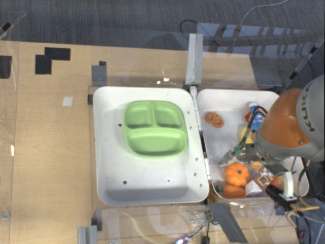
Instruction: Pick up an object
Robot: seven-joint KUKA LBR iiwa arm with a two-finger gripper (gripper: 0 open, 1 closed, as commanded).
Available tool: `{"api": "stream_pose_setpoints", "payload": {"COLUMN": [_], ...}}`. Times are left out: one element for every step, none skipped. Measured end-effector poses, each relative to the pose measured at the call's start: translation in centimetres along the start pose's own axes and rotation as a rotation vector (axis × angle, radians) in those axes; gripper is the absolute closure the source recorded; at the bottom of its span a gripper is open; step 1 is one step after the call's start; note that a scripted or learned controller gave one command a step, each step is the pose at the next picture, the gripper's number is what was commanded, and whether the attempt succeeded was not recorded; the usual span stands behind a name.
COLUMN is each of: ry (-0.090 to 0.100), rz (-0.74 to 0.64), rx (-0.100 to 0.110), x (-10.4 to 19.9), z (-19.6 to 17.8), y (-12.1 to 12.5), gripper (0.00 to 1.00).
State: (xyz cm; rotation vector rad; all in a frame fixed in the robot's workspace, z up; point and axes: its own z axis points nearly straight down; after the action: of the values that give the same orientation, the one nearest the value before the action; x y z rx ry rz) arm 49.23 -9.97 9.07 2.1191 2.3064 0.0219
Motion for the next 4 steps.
{"api": "stream_pose_setpoints", "payload": {"ry": [-0.002,-0.003,-0.003,-0.003], "rz": [-0.002,-0.057,-0.318,-0.116], "rx": [-0.010,0.010,0.010,0.011], "x": [0.0,5.1,-0.9,2.1], "z": [-1.3,-14.6,-15.2,-13.5], "y": [0.4,3.4,7.7,13.6], "gripper": [1.00,1.00,1.00,1.00]}}
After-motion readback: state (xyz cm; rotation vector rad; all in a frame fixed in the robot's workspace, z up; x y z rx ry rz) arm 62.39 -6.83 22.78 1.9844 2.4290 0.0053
